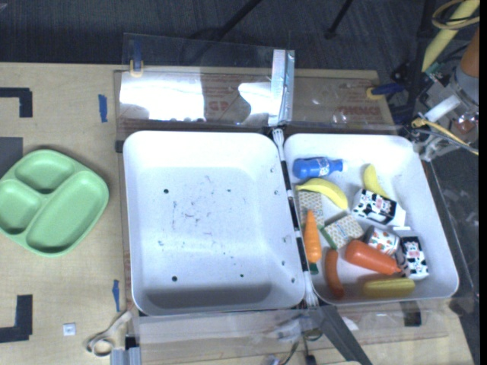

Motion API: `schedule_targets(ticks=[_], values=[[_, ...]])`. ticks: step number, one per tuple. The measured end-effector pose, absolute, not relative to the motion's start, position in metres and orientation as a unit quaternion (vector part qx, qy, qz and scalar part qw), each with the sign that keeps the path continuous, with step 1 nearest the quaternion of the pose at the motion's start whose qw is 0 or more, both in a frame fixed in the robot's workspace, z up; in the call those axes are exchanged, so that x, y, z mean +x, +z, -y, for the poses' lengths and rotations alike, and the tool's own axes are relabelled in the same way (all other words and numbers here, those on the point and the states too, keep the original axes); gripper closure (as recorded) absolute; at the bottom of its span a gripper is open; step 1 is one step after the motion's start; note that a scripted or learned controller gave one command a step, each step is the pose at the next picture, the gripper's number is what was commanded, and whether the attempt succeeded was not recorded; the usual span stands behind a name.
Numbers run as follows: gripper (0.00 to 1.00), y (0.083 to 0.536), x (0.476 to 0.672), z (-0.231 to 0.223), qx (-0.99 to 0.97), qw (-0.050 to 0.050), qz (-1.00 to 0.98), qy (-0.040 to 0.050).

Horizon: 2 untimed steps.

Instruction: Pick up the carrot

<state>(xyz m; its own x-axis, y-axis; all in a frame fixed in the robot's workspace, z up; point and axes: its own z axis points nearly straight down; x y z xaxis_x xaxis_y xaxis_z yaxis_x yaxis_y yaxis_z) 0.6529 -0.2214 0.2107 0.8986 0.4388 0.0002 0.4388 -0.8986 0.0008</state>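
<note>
A slim orange carrot [312,236] lies lengthwise along the left wall of the right bin [437,226], by the divider between the bins. A thicker orange cone-shaped carrot [371,257] lies near the bin's front, pointing right, among other toys. The arm reaches in at the upper right edge. Its gripper [440,122] hangs over the far right corner of the right bin, well away from both carrots, with nothing visibly in it.
The right bin also holds a blue bottle [318,166], two yellow bananas [325,191], a red sausage [333,274], black-and-white patterned boxes [377,206] and a checkered pad [341,226]. The left bin [137,158] adjoins it. A green divided plate [49,200] rests at far left.
</note>
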Motion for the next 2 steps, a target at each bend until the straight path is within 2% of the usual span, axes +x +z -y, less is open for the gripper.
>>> schedule_targets(ticks=[1, 2], values=[[1.0, 0.111, 0.643, 0.219, 0.994, -0.002, -0.111, -0.0013], [1.0, 0.121, 0.644, 0.218, 0.994, -0.002, -0.112, -0.001]])
